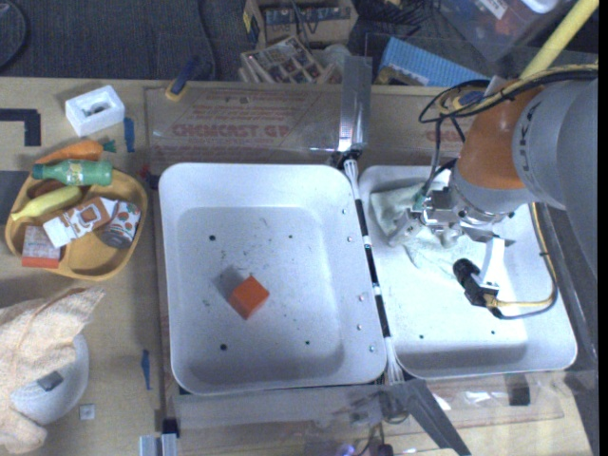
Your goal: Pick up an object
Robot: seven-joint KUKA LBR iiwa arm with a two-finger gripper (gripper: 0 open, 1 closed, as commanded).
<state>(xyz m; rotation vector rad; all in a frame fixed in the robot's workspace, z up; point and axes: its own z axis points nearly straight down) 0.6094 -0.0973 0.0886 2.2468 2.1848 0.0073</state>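
1. There it is: a small orange block [250, 296], cube-like with flat faces, sitting alone on the floor of the left shallow white bin [190, 198].
2. It's turned cornerwise, resting flat, just left of the bin's centre, toward the near side.

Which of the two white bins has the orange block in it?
The left bin: the orange block lies on its floor. The right bin has the gripper over it.
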